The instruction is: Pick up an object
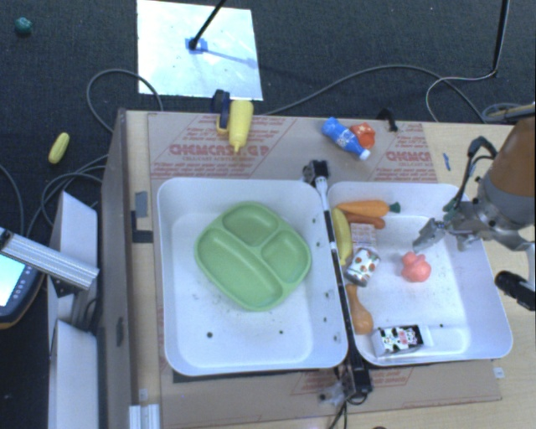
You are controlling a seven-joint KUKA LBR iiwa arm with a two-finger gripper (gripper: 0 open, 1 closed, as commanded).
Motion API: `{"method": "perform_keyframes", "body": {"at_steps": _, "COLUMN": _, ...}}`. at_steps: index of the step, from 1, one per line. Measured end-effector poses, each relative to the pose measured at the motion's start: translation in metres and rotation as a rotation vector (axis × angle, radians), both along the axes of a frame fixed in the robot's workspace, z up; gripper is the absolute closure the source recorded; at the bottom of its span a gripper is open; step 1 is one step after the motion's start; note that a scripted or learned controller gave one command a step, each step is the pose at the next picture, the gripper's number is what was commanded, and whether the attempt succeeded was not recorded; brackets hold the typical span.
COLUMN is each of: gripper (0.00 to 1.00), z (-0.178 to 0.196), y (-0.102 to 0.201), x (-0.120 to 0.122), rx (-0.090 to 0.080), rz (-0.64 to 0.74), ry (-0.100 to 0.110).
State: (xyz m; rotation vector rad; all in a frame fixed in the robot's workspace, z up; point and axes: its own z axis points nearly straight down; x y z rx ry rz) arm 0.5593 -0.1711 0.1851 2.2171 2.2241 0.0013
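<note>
Right of frame, over the right bin: gripper just above the pink toy, finger spread impossible to tell.

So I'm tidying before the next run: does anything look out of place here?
Yes. A yellow bottle and a blue bottle lie on the cardboard behind the bins, outside both. A small yellow object and a green one sit on the dark floor.
</note>
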Motion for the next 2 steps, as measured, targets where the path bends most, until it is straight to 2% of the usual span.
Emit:
{"method": "perform_keyframes", "body": {"at_steps": 1, "gripper": 0.0, "z": -0.101, "y": 0.015, "x": -0.004, "rx": 0.0, "rz": -0.001, "ry": 0.0}}
{"method": "perform_keyframes", "body": {"at_steps": 2, "gripper": 1.0, "z": -0.089, "y": 0.014, "x": -0.002, "rx": 0.0, "rz": -0.001, "ry": -0.004}}
